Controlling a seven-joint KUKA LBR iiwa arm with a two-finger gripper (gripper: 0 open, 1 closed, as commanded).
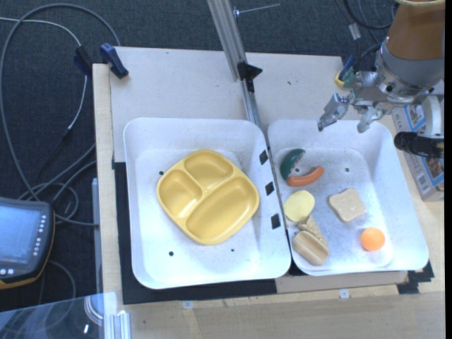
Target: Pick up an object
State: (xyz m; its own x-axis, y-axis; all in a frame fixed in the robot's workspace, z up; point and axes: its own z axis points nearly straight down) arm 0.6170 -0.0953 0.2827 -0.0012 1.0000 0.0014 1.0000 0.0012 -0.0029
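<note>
My gripper [347, 121] hangs above the far edge of the right bin [409, 210], fingers spread open with nothing between them. Below it in that bin lie a dark green piece [290, 161] and an orange-red sausage [306, 177] at the left. Further forward are a yellow potato-like piece [299, 205], a slice of bread [347, 205], a tan bun [311, 246] and an orange ball [372, 239]. All of these rest on the bin floor, apart from the gripper.
The left bin [141, 189] holds a yellow divided plate [207, 195]. A metal post [229, 20] rises between the bins at the back. Cables and a pendant [21, 239] lie off the bench at left; boxes [431, 154] stand at right.
</note>
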